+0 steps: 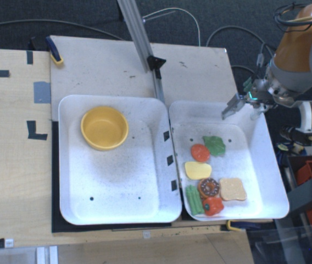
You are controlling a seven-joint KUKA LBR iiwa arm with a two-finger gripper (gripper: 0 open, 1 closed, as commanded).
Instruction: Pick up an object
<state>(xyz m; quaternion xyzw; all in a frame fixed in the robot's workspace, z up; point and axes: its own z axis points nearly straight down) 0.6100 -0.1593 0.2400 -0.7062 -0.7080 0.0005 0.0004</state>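
**Gripper above the far right corner of the right bin, toys lying nearer**

The grey arm with its orange band [297,48] reaches in from the right, and its two-finger gripper [234,108] hangs over the far edge of the right-hand shallow white bin [266,147]. Nothing is visible between its fingers; whether they are spread or closed I cannot tell from this angle.

The things to pick all lie in that same bin, nearer the front and to the left of the gripper, well apart from it. Closest to it is a green leafy toy piece [215,145], with a round red-orange toy [200,153] touching its left side. Nearer still lies a flat yellow toy piece [198,170]. At the bin's near end sit a brown ring doughnut toy with sprinkles [209,188], a tan toast-shaped slice [233,190] just to its right, a long green ridged toy [194,199] to its left, and a red toy [213,205] at the front.

The left-hand white bin [68,164] holds a round yellow bowl [104,127], upright, in its far left part.
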